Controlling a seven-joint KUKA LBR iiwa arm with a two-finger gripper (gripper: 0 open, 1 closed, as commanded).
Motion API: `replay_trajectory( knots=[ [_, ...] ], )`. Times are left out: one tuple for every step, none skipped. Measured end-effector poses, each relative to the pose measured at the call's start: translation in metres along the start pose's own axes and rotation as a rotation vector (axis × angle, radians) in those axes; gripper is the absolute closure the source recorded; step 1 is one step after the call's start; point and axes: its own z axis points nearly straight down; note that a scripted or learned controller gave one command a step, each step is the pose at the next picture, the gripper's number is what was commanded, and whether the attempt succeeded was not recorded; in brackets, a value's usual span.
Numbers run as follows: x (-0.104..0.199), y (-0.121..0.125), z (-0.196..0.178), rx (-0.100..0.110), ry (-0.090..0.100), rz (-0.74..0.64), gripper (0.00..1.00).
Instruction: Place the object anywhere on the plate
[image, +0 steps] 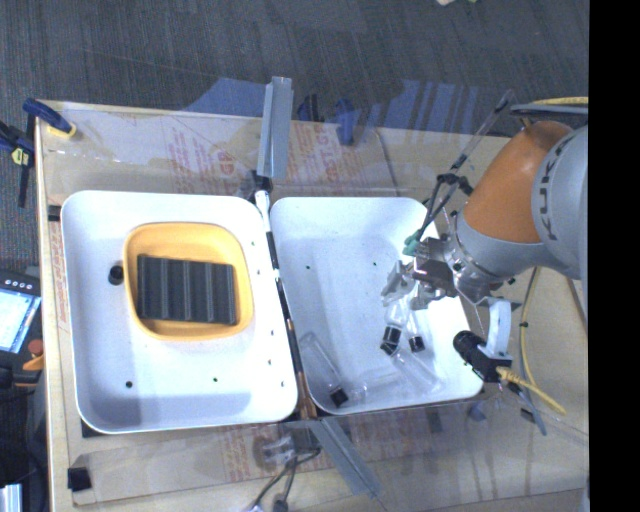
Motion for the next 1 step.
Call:
replay_trajectory(
  knots=[
    [0.0154, -0.0267, 0.0042, 0.003, 0.002, -0.179, 1.00]
  ],
)
